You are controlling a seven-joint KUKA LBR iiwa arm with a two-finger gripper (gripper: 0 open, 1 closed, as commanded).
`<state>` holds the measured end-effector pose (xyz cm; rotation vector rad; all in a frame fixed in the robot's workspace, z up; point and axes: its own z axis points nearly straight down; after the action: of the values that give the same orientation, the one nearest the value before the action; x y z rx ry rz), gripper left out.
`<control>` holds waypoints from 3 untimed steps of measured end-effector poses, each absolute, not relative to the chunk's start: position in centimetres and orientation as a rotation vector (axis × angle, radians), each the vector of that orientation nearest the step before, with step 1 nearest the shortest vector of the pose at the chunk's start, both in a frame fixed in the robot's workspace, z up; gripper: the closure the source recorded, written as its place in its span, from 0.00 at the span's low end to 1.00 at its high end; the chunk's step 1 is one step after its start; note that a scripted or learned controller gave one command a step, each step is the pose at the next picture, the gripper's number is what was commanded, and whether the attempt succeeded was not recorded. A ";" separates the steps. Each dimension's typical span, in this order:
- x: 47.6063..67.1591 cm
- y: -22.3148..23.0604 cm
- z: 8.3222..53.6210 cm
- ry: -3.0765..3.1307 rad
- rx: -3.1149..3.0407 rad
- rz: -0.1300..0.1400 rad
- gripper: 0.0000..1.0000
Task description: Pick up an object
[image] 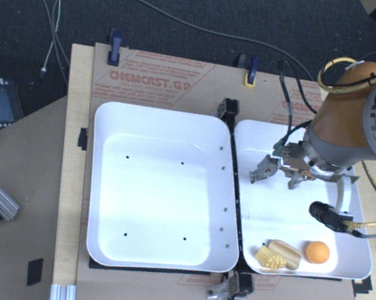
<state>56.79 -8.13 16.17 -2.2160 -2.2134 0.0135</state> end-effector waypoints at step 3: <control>52.3 -7.9 20.7 -2.271 -2.170 0.001 1.00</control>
<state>52.31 -7.86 20.66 -2.1703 -2.2708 0.0006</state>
